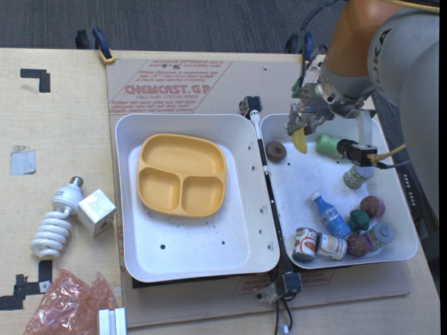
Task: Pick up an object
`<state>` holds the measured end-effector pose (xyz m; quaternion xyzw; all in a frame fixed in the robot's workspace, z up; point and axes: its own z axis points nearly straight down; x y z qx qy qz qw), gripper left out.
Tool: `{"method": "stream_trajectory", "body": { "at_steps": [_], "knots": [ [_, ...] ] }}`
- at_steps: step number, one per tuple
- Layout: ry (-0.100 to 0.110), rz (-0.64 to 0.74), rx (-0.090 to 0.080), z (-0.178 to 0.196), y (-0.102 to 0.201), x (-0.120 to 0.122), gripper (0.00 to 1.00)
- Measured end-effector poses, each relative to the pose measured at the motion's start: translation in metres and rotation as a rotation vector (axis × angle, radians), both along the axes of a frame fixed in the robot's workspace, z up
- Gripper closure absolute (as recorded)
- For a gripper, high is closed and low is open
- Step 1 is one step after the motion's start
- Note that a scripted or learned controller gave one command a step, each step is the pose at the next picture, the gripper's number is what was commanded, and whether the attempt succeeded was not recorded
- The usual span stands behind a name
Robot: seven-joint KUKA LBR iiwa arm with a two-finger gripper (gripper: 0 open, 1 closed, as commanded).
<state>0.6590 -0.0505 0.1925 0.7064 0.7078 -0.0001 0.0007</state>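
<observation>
My gripper (pixel 301 128) hangs over the far left part of the right bin (pixel 283 208). A small yellow object (pixel 299 144) pokes out from between its fingertips, and the fingers look shut on it. Just left of it a brown ring-shaped piece (pixel 276 151) lies on the bin floor. To the right lies a green bottle with a black cap (pixel 335 146). Nearer the front are a blue bottle (pixel 331 216) and two small cans (pixel 305 243).
A small jar (pixel 356 178), berry-like balls (pixel 371 206) and other small toys crowd the right bin's near right corner. The left bin (pixel 140 257) holds a yellow divided plate (pixel 181 174). A spiral light bulb (pixel 56 218), white cube (pixel 96 210) and red bag (pixel 66 306) lie on the bench at left.
</observation>
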Motion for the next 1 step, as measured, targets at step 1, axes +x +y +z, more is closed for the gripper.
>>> {"method": "stream_trajectory", "body": {
  "at_steps": [1],
  "knots": [
    [0.001, -0.002, 0.0, -0.051, -0.0461, -0.0002, 1.0]
  ]
}}
